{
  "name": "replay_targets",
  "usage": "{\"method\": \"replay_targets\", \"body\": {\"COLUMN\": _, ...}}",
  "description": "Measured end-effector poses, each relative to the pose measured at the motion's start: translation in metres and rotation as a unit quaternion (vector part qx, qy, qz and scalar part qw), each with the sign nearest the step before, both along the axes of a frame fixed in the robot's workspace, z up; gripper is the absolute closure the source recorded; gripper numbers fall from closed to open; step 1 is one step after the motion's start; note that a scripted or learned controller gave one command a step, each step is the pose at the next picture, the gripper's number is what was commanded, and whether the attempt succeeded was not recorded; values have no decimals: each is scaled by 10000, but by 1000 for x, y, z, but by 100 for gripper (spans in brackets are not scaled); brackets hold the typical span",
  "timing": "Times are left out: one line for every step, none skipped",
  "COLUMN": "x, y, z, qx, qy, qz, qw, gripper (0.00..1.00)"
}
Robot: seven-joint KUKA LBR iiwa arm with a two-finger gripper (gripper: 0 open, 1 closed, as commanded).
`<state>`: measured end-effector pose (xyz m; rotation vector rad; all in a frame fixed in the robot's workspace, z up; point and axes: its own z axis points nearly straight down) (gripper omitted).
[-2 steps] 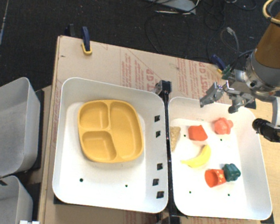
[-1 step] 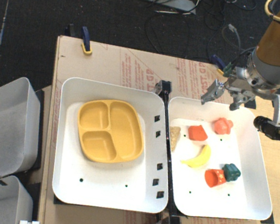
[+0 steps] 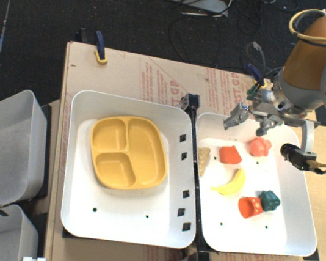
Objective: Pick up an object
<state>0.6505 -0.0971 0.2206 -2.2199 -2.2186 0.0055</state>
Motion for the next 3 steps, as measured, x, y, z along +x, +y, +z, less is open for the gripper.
{"method": "replay_targets", "body": {"x": -10, "y": -4, "z": -56, "qx": 1, "qy": 0, "qz": -7, "qw": 10000, "gripper": 0}}
{"method": "replay_targets", "body": {"x": -1, "y": -9, "z": -109, "qx": -1, "qy": -13, "qz": -5, "qw": 10000, "gripper": 0}}
{"method": "replay_targets", "body": {"x": 0, "y": -9, "z": -96, "qx": -2, "qy": -34, "qz": -5, "qw": 10000, "gripper": 100}}
